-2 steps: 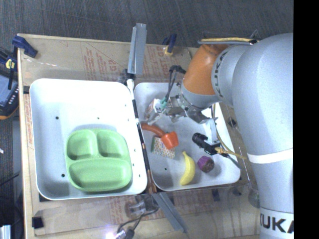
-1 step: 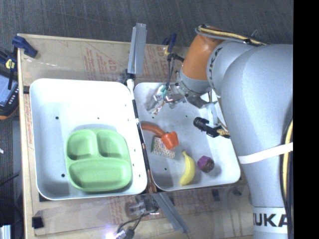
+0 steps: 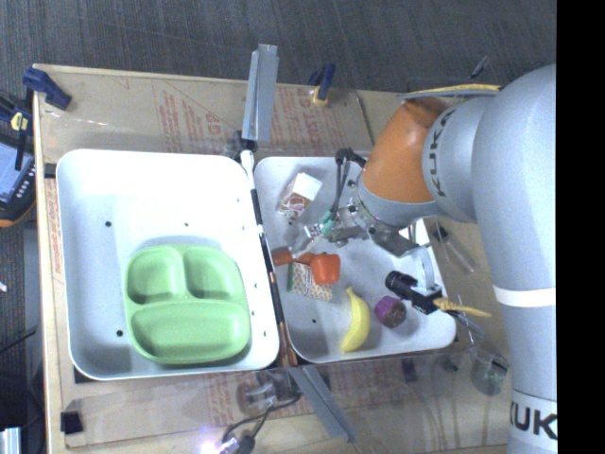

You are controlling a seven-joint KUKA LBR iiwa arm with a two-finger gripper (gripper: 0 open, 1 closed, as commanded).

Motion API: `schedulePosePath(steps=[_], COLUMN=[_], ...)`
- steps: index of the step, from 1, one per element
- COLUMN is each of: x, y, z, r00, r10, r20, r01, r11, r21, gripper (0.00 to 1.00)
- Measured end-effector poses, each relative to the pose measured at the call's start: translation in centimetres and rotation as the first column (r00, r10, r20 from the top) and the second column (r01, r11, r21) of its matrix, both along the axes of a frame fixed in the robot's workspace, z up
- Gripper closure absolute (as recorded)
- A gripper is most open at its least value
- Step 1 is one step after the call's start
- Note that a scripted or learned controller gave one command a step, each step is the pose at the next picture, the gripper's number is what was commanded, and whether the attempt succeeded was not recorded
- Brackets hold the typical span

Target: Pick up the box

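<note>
- Camera view has the box (image 3: 302, 191) – small, white, with a brownish label – lying in the far left corner of the right bin (image 3: 317, 340), close to the wall it shares with the left bin (image 3: 95, 253).
- The gripper (image 3: 320, 227) hangs just beside the box, on its nearer side, above an orange object (image 3: 324, 269) and a patterned packet (image 3: 310, 283). Whether it is spread or pressed together I cannot tell; the wrist hides that part.
- Nothing is visibly clamped, so I judge the step in hand to be the approach, not the lift.
- To do it well, the tool should be centred over the box before descending – right now it looks offset toward the bin's middle.
- The box seems to lie tilted, so matching the wrist's turn to its narrow sides would likely give a firmer hold.
- The corner leaves little room: coming down too close to the shared wall risks striking the rim.
- The banana (image 3: 356, 322) and a purple object (image 3: 388, 311) sit well apart and should not interfere.
- The green tray (image 3: 184, 305) in the left bin plays no part.
</note>
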State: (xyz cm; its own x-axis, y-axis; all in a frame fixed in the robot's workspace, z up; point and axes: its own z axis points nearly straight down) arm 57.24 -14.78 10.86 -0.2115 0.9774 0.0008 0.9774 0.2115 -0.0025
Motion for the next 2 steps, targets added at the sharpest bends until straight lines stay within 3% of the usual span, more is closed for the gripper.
schedulePosePath(steps=[1,2], x=[5.0,8.5], y=[1.0,3.6], z=[-1.7,-1.5], r00=[0.998,1.000], r10=[0.068,0.011], r20=[0.001,0.005], r01=[-0.068,-0.011], r11=[0.998,1.000], r21=[0.000,-0.005], gripper=[0.00,0.00])
